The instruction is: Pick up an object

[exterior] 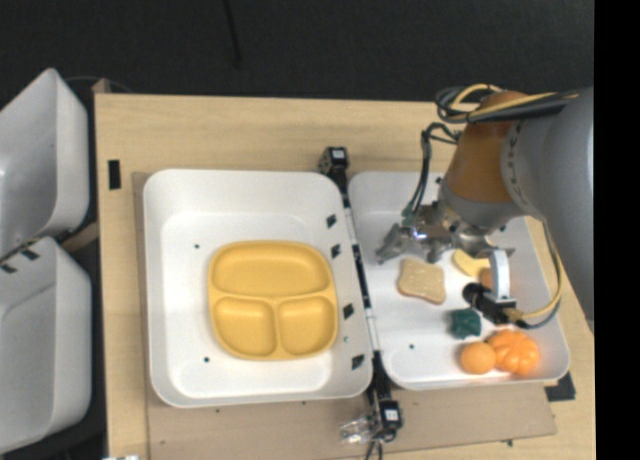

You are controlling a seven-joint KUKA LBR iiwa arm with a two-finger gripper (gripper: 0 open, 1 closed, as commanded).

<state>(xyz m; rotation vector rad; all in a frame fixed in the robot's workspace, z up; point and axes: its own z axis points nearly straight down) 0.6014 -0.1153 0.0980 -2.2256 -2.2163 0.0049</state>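
The hand [432, 238] hangs low in the right bin [400, 348], just above the slice of toast [422, 281]; I cannot tell how it is set. Reaching looks underway; next, descend squarely onto the toast

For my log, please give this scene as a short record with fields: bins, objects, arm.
left bin: holds a yellow divided tray
right bin: holds a toast slice, a small green object, an orange ball, an orange pepper-like object, a pale yellow piece
arm: above the right bin
hand: just above the toast slice
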